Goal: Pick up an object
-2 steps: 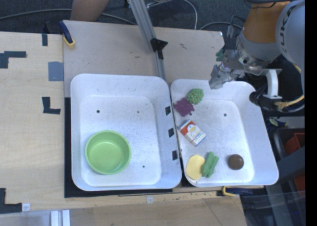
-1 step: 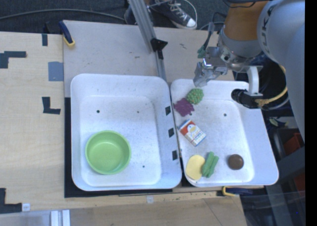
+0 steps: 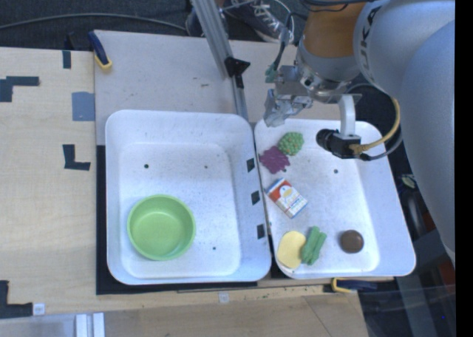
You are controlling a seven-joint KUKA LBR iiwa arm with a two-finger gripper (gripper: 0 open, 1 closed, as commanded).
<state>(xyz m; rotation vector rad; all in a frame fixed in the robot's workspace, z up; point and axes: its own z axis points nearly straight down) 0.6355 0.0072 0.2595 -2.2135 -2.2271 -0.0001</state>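
Observation:
My gripper (image 3: 277, 115) hangs over the far left corner of the right bin (image 3: 373, 180), just above and left of a green bumpy piece (image 3: 291, 143). Beside that lies a purple grape-like piece (image 3: 273, 159). Further toward the front sit a small orange and white carton (image 3: 287, 198), a yellow piece (image 3: 291, 248), a green pod (image 3: 313, 244) and a brown round piece (image 3: 351, 240). Nothing shows between the fingers.
The left bin (image 3: 177, 143) holds a green bowl (image 3: 160, 226) at its front left. A metal pole (image 3: 214, 25) slants down to the bins' shared far edge. A black and yellow fitting (image 3: 340, 142) hangs from the arm over the right bin.

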